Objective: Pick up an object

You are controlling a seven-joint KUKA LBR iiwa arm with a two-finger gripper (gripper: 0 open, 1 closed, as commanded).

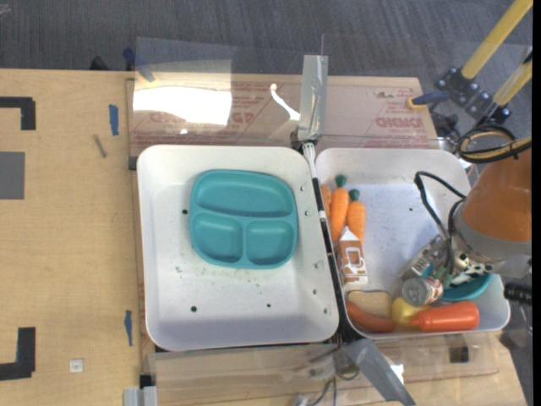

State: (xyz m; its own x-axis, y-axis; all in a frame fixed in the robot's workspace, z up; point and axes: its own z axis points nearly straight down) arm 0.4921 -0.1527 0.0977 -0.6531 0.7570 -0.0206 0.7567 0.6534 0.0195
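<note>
Camera view: two white bins side by side on the tabletop (68, 227). Left bin (169, 311) carries a teal divided plate (243, 218), roughly centred, three compartments, flat. Right bin (389, 193) has the clutter: two orange carrots (347, 214) with green tops lie against its left wall, just beside each other; below them a white and brown carton (352, 259), then a tan bread slice (368, 299) near the bottom edge. Along the bottom wall, a red sausage-like piece (372, 318), a small yellow item (404, 311) and an orange-red carrot-shaped piece (445, 315), packed close together. A teal bowl (472, 288) sits at the bin's lower right, partly hidden by the arm. Jaws (427, 277) are low in the right bin's lower right area, over the pile near the teal bowl and the yellow item; cannot tell whether they are apart or together, and nothing can be seen between them. Black cable (431, 194) loops above the wrist.
</note>
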